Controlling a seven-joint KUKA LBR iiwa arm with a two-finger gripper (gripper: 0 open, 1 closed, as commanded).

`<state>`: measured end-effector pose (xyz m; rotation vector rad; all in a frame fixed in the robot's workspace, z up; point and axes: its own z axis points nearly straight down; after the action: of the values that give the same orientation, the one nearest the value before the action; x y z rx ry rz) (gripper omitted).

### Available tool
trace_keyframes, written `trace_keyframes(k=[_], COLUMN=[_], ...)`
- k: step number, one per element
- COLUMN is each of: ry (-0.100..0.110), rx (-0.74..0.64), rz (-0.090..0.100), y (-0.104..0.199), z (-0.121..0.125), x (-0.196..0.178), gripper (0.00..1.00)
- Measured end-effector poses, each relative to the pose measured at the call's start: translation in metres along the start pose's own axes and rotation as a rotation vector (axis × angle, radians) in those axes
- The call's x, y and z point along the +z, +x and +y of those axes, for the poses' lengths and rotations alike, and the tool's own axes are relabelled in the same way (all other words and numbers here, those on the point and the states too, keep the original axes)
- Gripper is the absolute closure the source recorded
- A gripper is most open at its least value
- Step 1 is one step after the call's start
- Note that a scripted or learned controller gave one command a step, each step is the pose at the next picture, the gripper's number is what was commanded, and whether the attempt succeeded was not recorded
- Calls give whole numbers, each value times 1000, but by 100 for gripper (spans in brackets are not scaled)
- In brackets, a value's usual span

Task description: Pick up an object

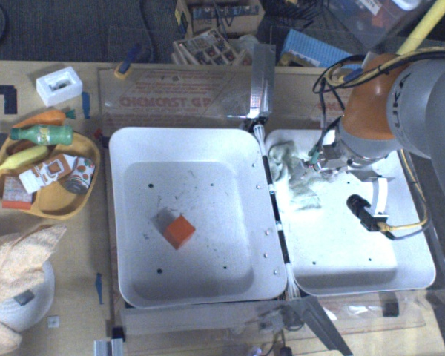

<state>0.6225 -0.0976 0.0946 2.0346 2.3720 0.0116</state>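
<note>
Camera view: the likeliest failure is the jaws closing on nothing. They hang low in the right bin (pixel 341 262), across the shared bin wall from the orange block (pixel 180 231) and farther from the camera than it, right over a crumpled pale film (pixel 291 176). Whether they are spread or pressed together I cannot tell, since the wrist of the arm (pixel 400 110) hides them, and nothing can be seen pinched in them. The film looks thin and limp, so it could slide out of a grip or flatten instead of lifting. It also lies close to the wall on the block's side, which the jaws might strike on the way down.

The left bin (pixel 208 184) holds the orange block alone, near its middle and well apart from the jaws. It looks the firmer thing to take, but reaching it would mean crossing the wall. The right bin holds the film in the corner nearest the block's bin.

On the worktop (pixel 78 236), beyond the block on the side away from the arm, a yellow bowl (pixel 58 211) holds a green bottle (pixel 43 134) and other small toy foods.
</note>
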Motion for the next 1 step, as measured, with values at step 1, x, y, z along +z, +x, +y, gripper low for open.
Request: trace_keyframes(k=[1], ry=[-3], rx=[15], rz=[1], y=[1], z=[-14], x=[0], gripper=[0])
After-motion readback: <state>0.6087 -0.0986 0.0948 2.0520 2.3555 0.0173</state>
